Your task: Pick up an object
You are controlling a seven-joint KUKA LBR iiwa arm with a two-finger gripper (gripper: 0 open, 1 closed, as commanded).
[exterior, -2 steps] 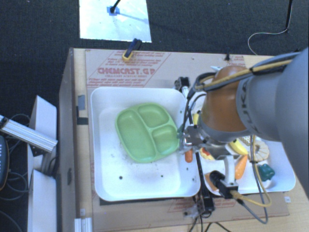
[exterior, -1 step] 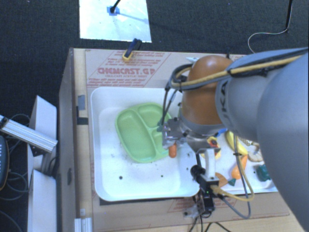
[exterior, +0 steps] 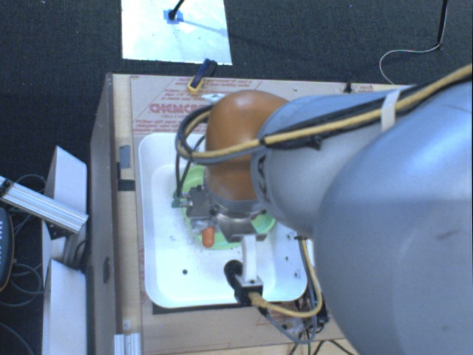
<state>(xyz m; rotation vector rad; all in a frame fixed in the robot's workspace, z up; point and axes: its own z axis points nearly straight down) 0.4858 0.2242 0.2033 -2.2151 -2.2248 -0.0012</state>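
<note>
The arm [exterior: 355, 191] reaches in from the right and covers most of the white bin [exterior: 159, 198]. Its gripper [exterior: 211, 224] sits low over a green object [exterior: 194, 180] and a small orange object [exterior: 208, 237]. You cannot tell the gripper's state.

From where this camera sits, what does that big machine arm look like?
The arm is a thick, rounded tube of smooth grey. Near its far end sits a glossy orange band, like a dome. A yellow cable and a black cable run along the outside, and a pale strap ties them to the grey shell. Below the band is a metal wrist with a white part sticking out over the white bin.
</note>
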